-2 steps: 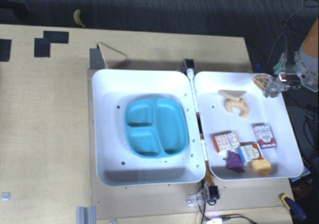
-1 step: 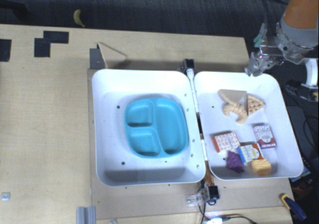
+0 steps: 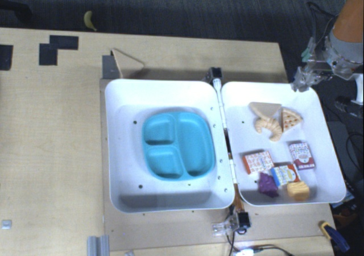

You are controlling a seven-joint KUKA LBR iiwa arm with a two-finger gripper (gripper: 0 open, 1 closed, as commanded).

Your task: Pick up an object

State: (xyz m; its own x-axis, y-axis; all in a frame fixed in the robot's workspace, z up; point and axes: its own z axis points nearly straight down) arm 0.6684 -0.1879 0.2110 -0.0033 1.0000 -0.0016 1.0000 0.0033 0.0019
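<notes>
Candidates all lie in right bin [image 3: 327, 135], below & left of gripper [image 3: 300, 81], which hangs at that bin's far corner by the rim, nothing visible in it; whether it's open or closed can't be told at this res. Nearest to gripper: beige wedge [image 3: 263, 107], croissant toy [image 3: 268, 127] & waffle slice [image 3: 290, 119], touching each other, prob. light hard plastic, smooth, apt to skid or tip. Farther down: red box [image 3: 257, 162] and 2nd red box [image 3: 301, 155], lying flat, light, stiff. Best bet imo 2nd red box: apart from its neighbours, so grip across its short sides. Purple lump [image 3: 268, 184], blue box [image 3: 282, 174], yellow piece [image 3: 298, 190] are packed tight, harder to get at. Blue tray [image 3: 176, 145] sits in left bin [image 3: 122, 135], well off to the left.
</notes>
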